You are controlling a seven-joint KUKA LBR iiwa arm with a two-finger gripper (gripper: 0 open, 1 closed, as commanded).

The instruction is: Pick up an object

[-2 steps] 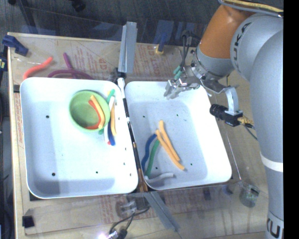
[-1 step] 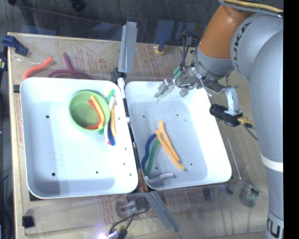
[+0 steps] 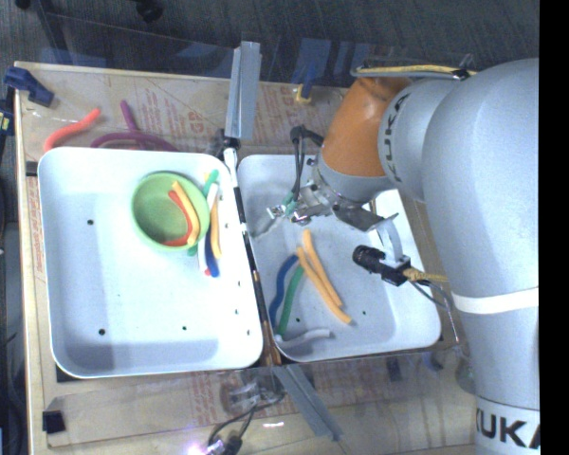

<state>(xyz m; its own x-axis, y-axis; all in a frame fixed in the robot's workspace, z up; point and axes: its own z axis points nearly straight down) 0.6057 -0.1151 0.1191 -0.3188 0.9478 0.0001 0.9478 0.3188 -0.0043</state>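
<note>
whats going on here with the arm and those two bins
A grey KUKA arm reaches in from the right over the right bin, its gripper low near the bin's upper left area. Below it lie an orange strip and blue and green strips. Nothing shows between the fingers. The left bin holds a green bowl with more coloured strips.

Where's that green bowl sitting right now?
The green bowl sits in the left bin, toward its upper right part, with coloured strips draped over its right rim.
</note>
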